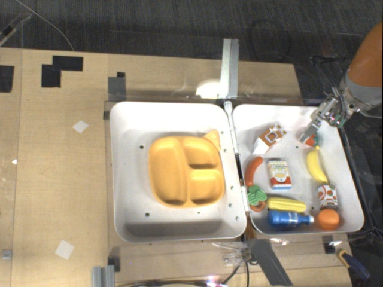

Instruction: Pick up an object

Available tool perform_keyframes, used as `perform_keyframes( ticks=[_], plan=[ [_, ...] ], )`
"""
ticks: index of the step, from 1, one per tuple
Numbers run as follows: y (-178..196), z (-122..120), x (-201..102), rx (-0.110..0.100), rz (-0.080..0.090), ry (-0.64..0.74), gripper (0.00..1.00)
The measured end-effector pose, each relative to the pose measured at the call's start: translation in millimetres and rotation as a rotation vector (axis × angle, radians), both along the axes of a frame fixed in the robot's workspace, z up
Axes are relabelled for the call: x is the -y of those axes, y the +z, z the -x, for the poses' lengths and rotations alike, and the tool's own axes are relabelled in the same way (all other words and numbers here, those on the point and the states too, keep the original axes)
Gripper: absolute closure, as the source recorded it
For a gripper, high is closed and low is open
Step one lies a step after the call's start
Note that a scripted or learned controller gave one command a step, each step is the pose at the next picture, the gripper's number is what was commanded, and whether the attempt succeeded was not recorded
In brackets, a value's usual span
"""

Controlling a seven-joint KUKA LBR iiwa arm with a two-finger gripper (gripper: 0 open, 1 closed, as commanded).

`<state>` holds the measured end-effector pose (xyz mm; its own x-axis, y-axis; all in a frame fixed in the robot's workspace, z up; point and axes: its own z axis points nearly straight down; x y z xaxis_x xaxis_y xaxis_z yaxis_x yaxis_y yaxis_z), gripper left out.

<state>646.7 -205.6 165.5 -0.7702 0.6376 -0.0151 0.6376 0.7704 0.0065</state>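
two shallow white bins sit side by side on the table (54, 178). the left bin (125, 160) holds a yellow divided tray (184, 171), lying flat near the middle, and nothing else i can make out. the right bin (354, 214) is where the pickable things are, scattered loosely so each can be reached from above: a small red-and-white carton (271, 135) near the top, a little box (279, 174) with a red label in the middle, a banana (316, 165) along the right side, a red sausage-like piece (254, 170) by the divider, a green leafy toy (257, 196) below it, then a yellow corn-like piece (286, 204), a blue bottle (288, 219) lying on its side, an orange (328, 219) in the lower right corner and a small red-and-white can (327, 195) just above it.

the arm reaches in from the right, its orange band at the frame edge, and the pincer (313, 130) hangs over the upper right part of the right bin, just above the banana's top end. something small and reddish sits at its tips, but whether the pincer is open, closed or gripping that bit i cannot tell — it is too small and blurred.

my guess is that the nearest targets are the banana or that small piece, and nothing is clearly lifted yet.
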Motion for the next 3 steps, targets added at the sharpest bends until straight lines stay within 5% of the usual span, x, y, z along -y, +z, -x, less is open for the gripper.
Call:
perform_keyframes(
  ticks=[1, 2, 3],
  plan=[
    [-76.2, 44.9, -0.1, -0.003, 0.001, 0.183, 0.00],
    [-57.0, -16.6, -3.1, -0.007, -0.006, -0.091, 0.00],
    [-22.4, -15.1, -15.3, -0.002, -0.004, -0.167, 0.00]
  ],
)
